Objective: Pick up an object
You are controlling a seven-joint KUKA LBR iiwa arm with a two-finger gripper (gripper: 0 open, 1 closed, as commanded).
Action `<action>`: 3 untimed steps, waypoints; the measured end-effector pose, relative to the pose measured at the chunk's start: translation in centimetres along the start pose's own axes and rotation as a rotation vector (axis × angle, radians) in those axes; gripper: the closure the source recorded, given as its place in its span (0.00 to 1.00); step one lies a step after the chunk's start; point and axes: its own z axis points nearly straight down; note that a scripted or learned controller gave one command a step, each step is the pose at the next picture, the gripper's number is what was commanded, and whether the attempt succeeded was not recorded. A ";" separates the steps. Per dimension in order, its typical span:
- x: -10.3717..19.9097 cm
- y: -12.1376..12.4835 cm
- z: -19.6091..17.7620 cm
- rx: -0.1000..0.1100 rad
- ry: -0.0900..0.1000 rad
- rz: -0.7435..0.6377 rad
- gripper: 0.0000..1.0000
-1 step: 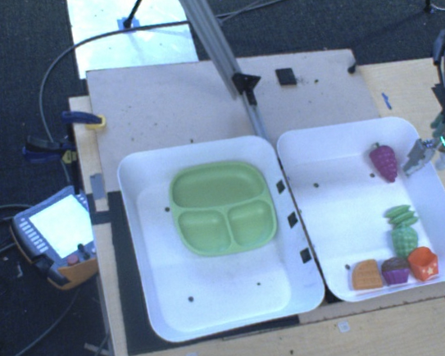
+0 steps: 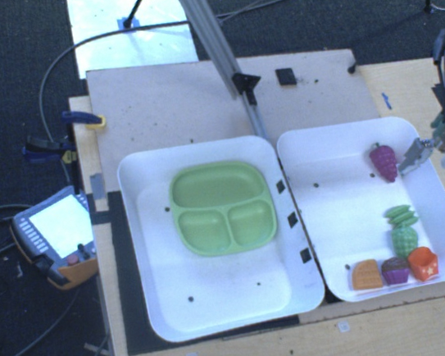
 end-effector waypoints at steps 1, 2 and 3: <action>-0.9 -0.1 4.7 0.003 0.001 0.004 0.00; -1.1 0.8 10.4 0.003 0.001 0.003 0.00; -0.2 1.4 15.4 0.003 0.002 0.000 0.00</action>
